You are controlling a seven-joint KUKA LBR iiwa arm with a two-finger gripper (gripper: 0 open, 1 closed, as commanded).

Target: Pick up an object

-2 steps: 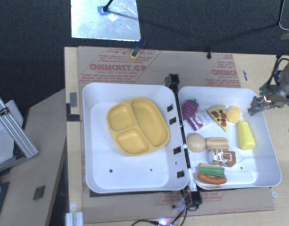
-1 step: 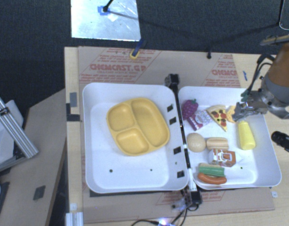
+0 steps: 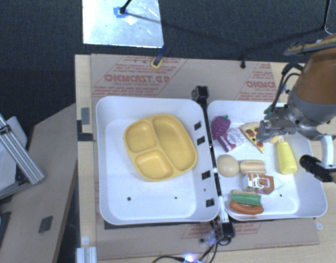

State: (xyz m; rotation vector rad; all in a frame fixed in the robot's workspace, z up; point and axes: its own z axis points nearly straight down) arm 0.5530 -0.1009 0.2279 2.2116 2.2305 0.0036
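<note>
Over on the left, a shiny silver sheet (image 3: 123,14) lies on dark carpet (image 3: 36,48) beyond the desk (image 3: 58,141). A printed cardboard sheet (image 3: 140,75) sits under both bins, a yellow clip (image 3: 157,63) at its far edge. At far left, a slanted metal rail (image 3: 14,149).

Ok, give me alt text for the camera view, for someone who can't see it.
The gripper hovers over the right bin, above a toy pizza slice and beside a yellow bottle, purple grapes and other toy food. The left bin holds a yellow divided plate.
</note>
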